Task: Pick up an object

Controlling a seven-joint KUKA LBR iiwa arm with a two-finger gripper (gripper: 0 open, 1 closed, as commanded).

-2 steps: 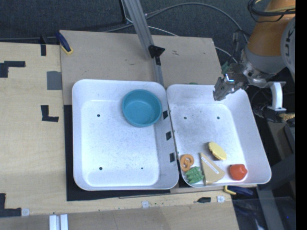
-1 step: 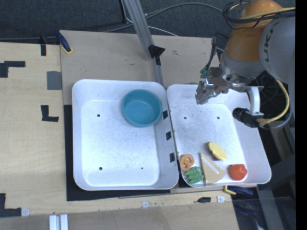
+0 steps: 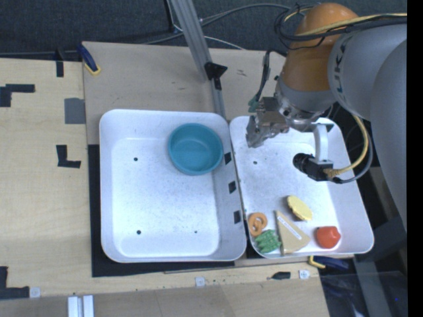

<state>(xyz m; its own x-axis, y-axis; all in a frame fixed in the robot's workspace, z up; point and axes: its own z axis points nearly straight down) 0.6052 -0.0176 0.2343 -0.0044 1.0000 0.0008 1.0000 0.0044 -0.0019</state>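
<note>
Hanging over the far left corner of the right bin (image 3: 350, 177) is my claw (image 3: 259, 136), pointed down at the white floor close to the wall that parts the two bins. I can't tell from this slant how it is set — it shows as a dark cluster of metal under my wrist, and nothing can be seen caught in it. Above it sits my orange band (image 3: 316, 41), with black and yellow cables looping off to the side.

Things I could pick up lie at the near end of the same bin, well apart from my claw. A small orange ring (image 3: 257, 222) sits by the left wall, with a green leafy piece (image 3: 267, 242) just below it, touching or nearly so. Beside those lies a pale wedge (image 3: 291, 234), and just above the wedge a yellow piece (image 3: 299, 208). A red piece (image 3: 328, 236) rests near the right corner, a little apart from the wedge.

Over in the left bin (image 3: 125, 197), a blue bowl (image 3: 195, 148) stands upright near the far right corner — close to the dividing wall, across from where my claw hangs. A grey pole (image 3: 195, 35) slants down from the top and ends near the gap between the bins.
</note>
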